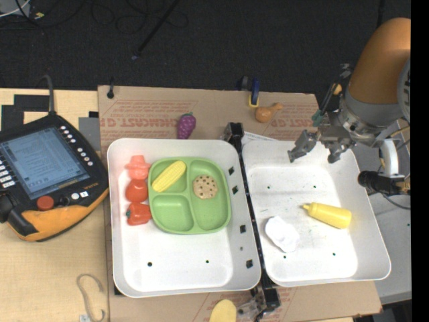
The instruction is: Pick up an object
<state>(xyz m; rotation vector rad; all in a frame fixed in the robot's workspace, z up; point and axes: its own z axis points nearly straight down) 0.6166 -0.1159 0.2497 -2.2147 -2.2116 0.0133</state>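
Nearest candidate: yellow mustard bottle (328, 215), lying flat on the floor of the right bin (375, 263), below the hand (318, 148) in frame and a bit to its right, well apart from it. Long axis runs roughly left-right with a slight tilt, nozzle end toward bin centre, fat end toward the right wall. Hand hovers over the bin's far edge, fingers spread apart, nothing between them. My read: still pre-grasp, no contact with anything. The fingers look spread roughly along the bottle's length, so the wrist likely needs a turn to close across the narrow width, plus a move toward the near side and then down. Second option: white crumpled piece (281, 233), below and left of the hand, just beside the bottle's nozzle end but not touching it; soft-looking, harder to judge. Everything else sits further left of the hand, in the left bin (134, 274): green divided plate (175, 219) holding a corn cob (167, 175) and a cookie (205, 187), with red toy pieces (137, 192) against its left side. Purple grape toy (186, 125) and orange duck-shaped toy (266, 112) lie outside the bins on the cardboard behind.
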